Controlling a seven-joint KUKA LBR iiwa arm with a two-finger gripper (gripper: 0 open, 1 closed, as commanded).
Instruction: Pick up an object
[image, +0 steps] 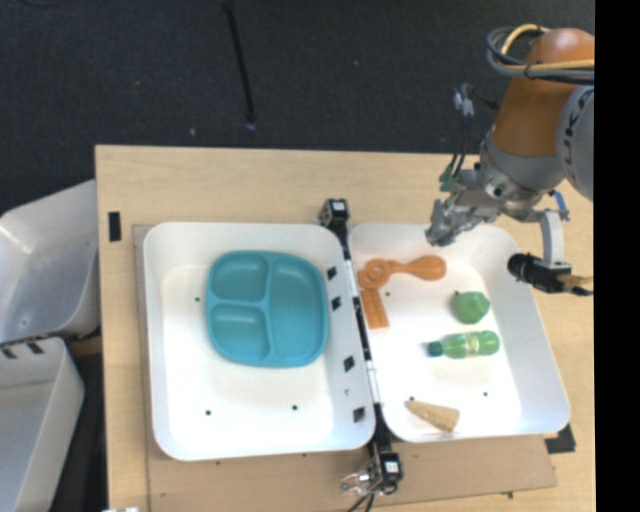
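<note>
While the left bin (170, 400) holds a teal tray (268, 308), the fingers (441, 233), state unclear, hover over the right bin (520, 400).

- One fixed camera is looking down at a slant from above the pale wooden worktop (250, 185).
- It is sitting far enough back to be taking in both shallow white plastic bins, the left one (180, 420) and the right one (520, 400), side by side.
- The grey and orange arm (535, 110) is entering from the frame's right.
</note>
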